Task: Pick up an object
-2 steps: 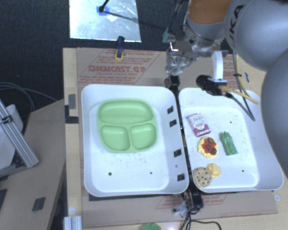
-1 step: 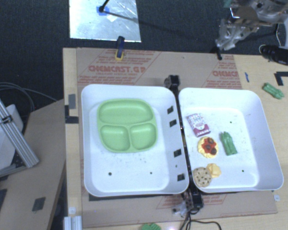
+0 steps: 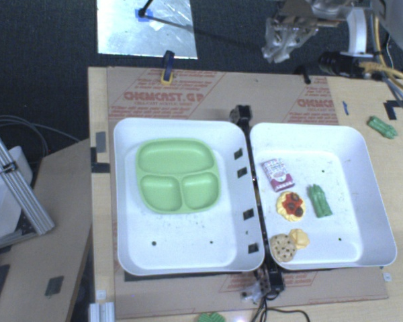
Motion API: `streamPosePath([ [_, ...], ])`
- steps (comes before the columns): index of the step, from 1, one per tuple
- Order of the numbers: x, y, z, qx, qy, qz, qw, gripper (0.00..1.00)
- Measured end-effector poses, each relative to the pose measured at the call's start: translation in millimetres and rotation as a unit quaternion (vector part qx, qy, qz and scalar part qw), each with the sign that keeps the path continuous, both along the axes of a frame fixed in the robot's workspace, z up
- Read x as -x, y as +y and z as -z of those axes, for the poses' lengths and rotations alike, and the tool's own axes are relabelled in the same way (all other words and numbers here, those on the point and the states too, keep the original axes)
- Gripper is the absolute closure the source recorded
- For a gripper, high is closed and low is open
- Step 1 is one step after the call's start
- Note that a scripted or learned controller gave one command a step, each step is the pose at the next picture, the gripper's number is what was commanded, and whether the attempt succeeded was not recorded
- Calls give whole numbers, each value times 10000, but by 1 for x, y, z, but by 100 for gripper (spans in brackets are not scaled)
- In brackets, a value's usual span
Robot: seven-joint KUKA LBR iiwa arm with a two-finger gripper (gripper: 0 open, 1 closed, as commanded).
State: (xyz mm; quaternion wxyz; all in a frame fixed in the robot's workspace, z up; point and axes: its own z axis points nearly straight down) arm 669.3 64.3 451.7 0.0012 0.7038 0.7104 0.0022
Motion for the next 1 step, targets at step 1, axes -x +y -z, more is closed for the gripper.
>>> streamPosePath([
  [1,2,81,23,-8,23,-13,10000,100],
])
